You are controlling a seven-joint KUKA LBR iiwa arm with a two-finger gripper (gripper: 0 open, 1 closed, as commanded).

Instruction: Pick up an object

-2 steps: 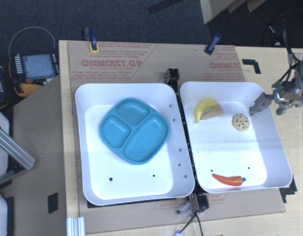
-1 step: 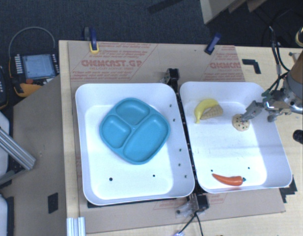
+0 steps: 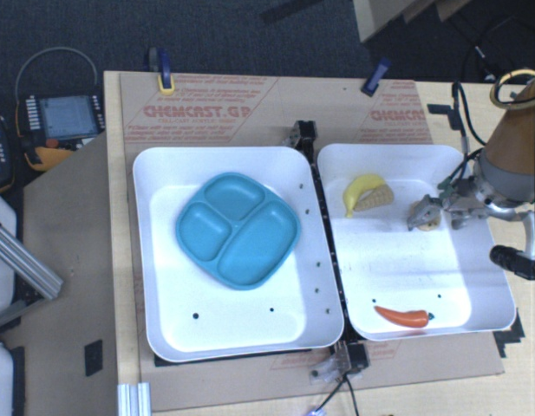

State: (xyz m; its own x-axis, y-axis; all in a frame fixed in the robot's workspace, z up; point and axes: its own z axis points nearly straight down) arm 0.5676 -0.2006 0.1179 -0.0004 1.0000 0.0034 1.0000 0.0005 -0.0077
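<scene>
Two white bins on cardboard-topped bench; fingers possibly clamping something, cannot tell.

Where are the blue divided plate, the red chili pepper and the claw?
blue divided plate [image 3: 238, 230], camera view, on the ridge where its compartments meet.
red chili pepper [image 3: 401, 316], camera view, middle of its body.
claw [image 3: 426, 216], camera view, between its fingertips.
</scene>
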